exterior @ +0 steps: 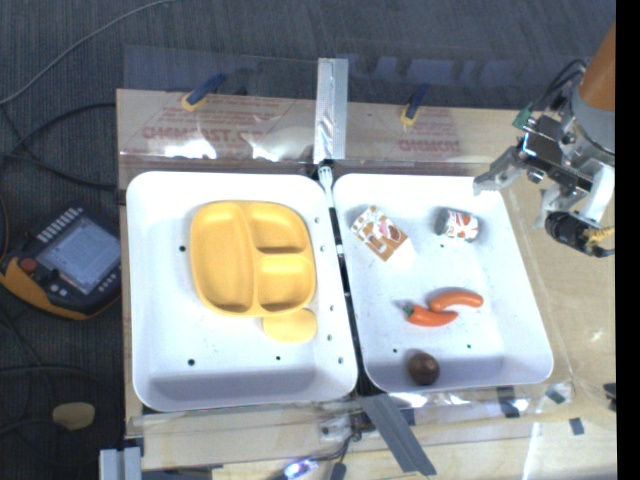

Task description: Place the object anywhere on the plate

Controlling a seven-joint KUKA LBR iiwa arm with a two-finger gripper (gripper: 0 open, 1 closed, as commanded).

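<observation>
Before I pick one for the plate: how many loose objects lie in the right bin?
4: a wrapped snack far left, a small can far right, a chili pepper mid-bin, a dark ball near edge.

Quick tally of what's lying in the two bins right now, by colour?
Yellow: 2, the plate and a disc by its near edge
Red-orange: 2, a sausage and a chili
Red and white: 2, a packet and a can
Brown: 1, a ball
Total: 7
</observation>
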